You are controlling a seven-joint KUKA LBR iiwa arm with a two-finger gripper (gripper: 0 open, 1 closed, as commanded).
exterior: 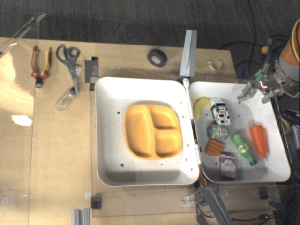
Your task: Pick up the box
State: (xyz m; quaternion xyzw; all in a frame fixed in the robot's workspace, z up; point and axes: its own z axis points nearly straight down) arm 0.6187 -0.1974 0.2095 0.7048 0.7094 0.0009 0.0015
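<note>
The wooden surface (56, 139) carries two white bins, and the left bin (108, 125), well away from the jaws, holds a yellow divided tray (152, 129). The right bin (274, 170) lies under the jaws (258, 89), which hover over its far right corner, spread apart with nothing between them. So the pick is not begun, I judge: the reach, the closing and the lift are all left. The box (228, 165), small and dark red, lies flat at the bin's near edge, well apart from the jaws and toward the front. Between the two lie an orange carrot (259, 140), a green bottle (243, 148), a round can (218, 132) and a toy car (220, 112); a brown piece (214, 147) sits just beside the box and could crowd the grasp.
</note>
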